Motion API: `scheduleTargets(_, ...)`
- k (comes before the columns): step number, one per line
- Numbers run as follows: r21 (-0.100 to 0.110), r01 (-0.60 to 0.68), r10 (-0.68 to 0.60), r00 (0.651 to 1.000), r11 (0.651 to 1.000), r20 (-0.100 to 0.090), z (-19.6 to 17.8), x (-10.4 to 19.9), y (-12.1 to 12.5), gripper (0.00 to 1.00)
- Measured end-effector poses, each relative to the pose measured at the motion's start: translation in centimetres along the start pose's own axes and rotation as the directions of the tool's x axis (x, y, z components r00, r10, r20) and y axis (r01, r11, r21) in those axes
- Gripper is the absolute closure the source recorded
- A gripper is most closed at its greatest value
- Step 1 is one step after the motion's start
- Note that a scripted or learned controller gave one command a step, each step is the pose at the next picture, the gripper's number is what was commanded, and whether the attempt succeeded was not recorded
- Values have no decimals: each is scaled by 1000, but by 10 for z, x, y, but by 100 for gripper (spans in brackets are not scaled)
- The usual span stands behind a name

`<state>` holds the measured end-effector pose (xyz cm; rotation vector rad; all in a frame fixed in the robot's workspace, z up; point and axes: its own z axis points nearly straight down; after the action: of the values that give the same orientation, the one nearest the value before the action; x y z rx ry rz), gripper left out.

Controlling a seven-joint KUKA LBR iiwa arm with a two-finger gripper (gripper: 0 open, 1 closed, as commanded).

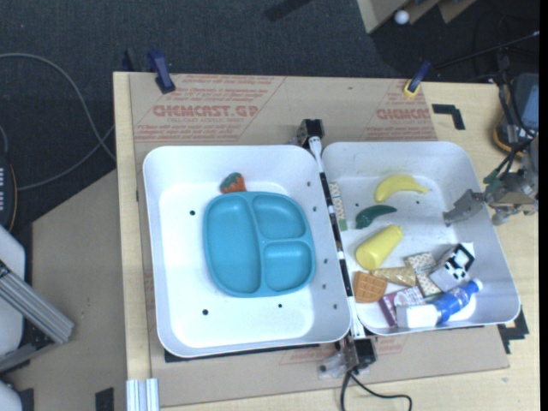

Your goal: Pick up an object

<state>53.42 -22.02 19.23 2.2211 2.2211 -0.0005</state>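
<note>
the gripper [467, 205] reaches in from the right edge and sits over the 3 o'clock side of the right bin [445, 154], its grey fingers pointing toward 9 o'clock; they look spread a little with nothing between them, though the view is too small to be sure how wide. the nearest pickable thing is the yellow banana [401, 185], lying up toward 10 o'clock from the gripper, near it but apart. below the banana a dark green pepper-like piece [373, 215] lies at about 8 to 9 o'clock from the fingertips, and a yellow block [378, 247] rests tilted further toward 8 o'clock. toward 6 o'clock from the gripper, along the bin's near side, things crowd together: a black-and-white patterned piece [458, 259], a tan cracker-like square [422, 264], a waffle-textured orange wedge [368, 287], a maroon packet [402, 299], and a blue-and-white bottle [441, 306] lying on its side, touching or overlapping its neighbours. the left bin [171, 315] holds a blue divided plate [257, 242] at its middle, well apart from the gripper toward 9 o'clock, with a small orange and green toy [232, 181] just beside the plate's rim at 11 o'clock.
</note>
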Motion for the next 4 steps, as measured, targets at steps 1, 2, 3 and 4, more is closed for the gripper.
scheduleTargets(1,2,1,-1,1000,1000,-3,53,67,21,0)
scheduleTargets(2,-1,2,-2,1000,1000,-1,108,113,76,0)
scheduleTargets(3,2,0,0,1000,1000,-1,108,121,29,0)
scheduleTargets(4,0,-1,1,1000,1000,-1,98,122,30,100)
